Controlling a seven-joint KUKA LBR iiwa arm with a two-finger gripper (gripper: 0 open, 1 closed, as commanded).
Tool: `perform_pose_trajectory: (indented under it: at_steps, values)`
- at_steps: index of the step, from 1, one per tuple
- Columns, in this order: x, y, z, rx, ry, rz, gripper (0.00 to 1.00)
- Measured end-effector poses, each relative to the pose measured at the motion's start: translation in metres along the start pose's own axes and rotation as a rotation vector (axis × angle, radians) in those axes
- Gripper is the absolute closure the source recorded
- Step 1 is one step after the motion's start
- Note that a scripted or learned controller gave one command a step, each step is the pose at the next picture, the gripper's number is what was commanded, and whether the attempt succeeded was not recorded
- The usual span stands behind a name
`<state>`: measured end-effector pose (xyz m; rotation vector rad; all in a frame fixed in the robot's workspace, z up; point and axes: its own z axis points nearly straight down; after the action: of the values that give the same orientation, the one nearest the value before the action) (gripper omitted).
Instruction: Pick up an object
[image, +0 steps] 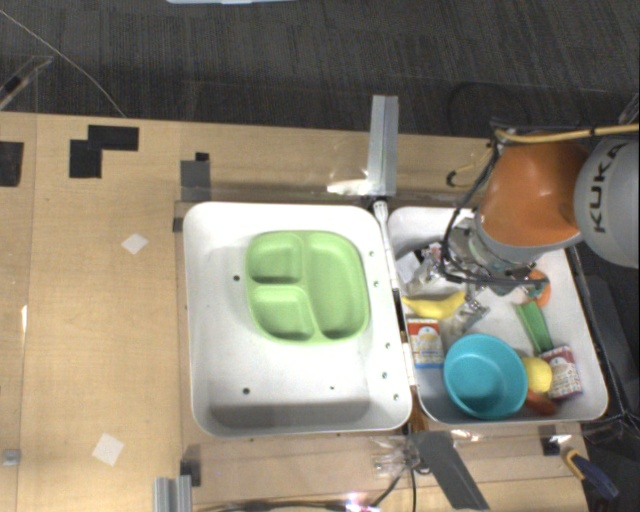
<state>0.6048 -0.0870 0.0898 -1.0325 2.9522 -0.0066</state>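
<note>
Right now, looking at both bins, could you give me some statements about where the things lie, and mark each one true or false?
1. The green tray lies in the left bin. True.
2. The blue bowl sits in the left bin. False: it sits in the right bin, near the front.
3. The claw is over the right bin. True.
4. The tray has a single compartment. False: it is divided into three.
5. The banana lies between the claw and the bowl. True.
</note>
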Motion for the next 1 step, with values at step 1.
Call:
perform_pose_trajectory:
  at_steps: [1]
  values:
    - [0.0139, 0.0179, -0.0042, 0.011, -0.013, -0.100, 0.00]
